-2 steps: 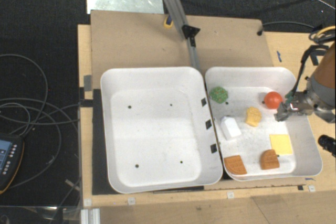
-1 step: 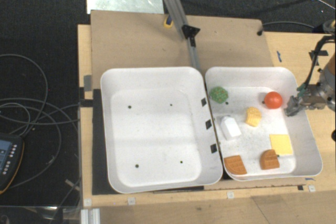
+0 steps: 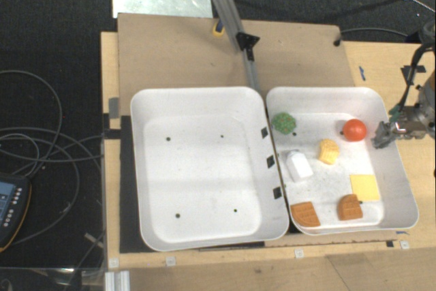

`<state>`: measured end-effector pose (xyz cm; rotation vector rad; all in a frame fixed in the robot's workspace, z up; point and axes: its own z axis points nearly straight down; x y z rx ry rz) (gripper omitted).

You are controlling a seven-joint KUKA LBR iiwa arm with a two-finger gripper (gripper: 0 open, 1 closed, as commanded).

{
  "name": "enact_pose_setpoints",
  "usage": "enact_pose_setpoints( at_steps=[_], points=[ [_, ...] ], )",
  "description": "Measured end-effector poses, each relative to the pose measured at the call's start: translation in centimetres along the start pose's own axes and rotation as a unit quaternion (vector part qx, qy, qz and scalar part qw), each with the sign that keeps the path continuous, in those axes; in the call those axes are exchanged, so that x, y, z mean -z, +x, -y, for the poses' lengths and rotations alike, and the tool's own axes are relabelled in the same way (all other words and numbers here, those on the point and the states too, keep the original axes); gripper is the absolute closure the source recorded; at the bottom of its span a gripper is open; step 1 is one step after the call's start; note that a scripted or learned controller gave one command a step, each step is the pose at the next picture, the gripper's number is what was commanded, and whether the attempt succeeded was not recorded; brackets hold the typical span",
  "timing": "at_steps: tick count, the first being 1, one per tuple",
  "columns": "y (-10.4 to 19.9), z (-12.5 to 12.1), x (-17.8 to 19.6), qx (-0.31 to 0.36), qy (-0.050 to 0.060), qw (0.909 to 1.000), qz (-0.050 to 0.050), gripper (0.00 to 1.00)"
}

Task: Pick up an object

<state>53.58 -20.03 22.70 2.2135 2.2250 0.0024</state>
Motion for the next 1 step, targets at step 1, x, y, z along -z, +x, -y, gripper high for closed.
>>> enact_pose_setpoints(
  at_steps=[1],
  points=[
    [5.80, -2.36, 0.73, 0.003, 0.000, 1.0000, -0.001, 1.00]
  ],
)
